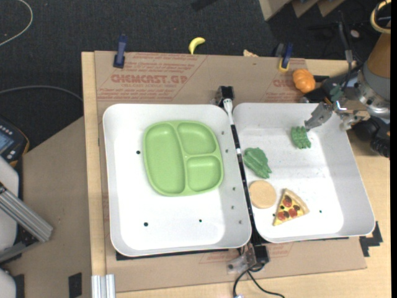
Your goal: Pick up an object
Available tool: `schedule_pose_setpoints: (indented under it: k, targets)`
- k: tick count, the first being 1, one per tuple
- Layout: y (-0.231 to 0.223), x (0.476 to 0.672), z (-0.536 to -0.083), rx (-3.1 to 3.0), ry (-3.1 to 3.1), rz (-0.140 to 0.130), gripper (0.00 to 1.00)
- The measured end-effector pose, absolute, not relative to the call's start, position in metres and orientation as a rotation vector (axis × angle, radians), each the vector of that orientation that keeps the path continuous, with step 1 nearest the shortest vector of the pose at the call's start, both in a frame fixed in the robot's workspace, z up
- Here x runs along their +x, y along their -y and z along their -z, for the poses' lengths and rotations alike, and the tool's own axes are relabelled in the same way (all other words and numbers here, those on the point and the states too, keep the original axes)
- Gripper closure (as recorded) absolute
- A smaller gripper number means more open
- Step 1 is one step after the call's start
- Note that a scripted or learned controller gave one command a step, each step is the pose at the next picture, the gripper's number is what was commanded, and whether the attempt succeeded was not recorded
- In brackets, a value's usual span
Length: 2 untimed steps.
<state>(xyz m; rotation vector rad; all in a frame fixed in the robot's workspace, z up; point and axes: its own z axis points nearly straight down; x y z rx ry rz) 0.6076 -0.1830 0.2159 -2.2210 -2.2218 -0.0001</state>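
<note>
The right bin [347,185] holds several toy foods. A small dark green chunk [301,136] lies near its back. A green leafy piece [257,161] sits by the left wall. In front of the leafy piece are a round tan cookie [262,194] and a pizza slice [289,206]. My gripper [316,118] hangs over the bin's back right part, just up and right of the dark green chunk. It slants down toward the chunk and nothing is seen in its grasp.
A light green divided plate [183,157] lies in the left bin [124,197]. On the brown board behind the bins sit an orange toy [303,79], a yellow banana [196,43] and two blue clamps [120,53] [285,56].
</note>
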Motion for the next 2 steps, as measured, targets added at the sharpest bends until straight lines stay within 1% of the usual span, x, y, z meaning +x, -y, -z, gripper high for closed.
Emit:
schedule_pose_setpoints:
  k: [1, 2]
  targets:
    - [0.222, 0.645, -0.111, -2.223, 2.221, 0.002, 0.0]
    - [0.193, 0.668, -0.083, -2.219, 2.227, 0.002, 0.0]
